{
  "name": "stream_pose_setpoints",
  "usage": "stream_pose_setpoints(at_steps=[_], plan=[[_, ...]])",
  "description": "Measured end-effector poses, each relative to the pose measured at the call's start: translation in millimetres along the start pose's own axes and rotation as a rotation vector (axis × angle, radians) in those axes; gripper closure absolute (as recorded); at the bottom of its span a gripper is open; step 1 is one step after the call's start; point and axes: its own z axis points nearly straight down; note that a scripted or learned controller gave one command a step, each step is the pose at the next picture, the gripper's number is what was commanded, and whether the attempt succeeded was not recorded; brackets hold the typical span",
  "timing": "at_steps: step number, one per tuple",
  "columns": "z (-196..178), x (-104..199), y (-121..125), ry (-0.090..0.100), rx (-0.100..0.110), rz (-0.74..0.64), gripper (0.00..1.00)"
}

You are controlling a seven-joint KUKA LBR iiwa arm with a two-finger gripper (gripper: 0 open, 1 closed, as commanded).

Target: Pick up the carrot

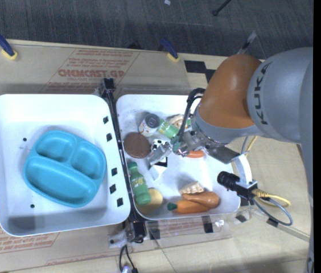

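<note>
Carrot [190, 207] lies at the near edge of the right bin [127, 110], ungrasped. Gripper [175, 147] hangs over the bin's middle, well apart from it; whether it is released or clenched, cannot tell. Step in hand looks like the approach. Next move calls for travel toward the near wall, then descent. Bread roll [201, 197] touches the carrot; green bottle [139, 189] crowds its tip.

The grey arm [280, 95] bears black "KUKA" lettering, a glossy orange band [231, 92] and black cables.
</note>
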Motion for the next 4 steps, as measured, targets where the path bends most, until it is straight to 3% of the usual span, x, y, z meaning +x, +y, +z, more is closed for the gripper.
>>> stream_pose_setpoints(at_steps=[1, 2, 3, 4], plan=[[12.6, 23.2, -30.1, 0.004, 0.003, -0.172, 0.0], [8.7, -23.3, -14.0, -0.002, -0.002, -0.341, 0.0], [13.5, 34.4, -24.6, 0.005, 0.002, -0.529, 0.0], [14.9, -17.9, -35.2, -0.002, -0.003, -0.598, 0.0]])
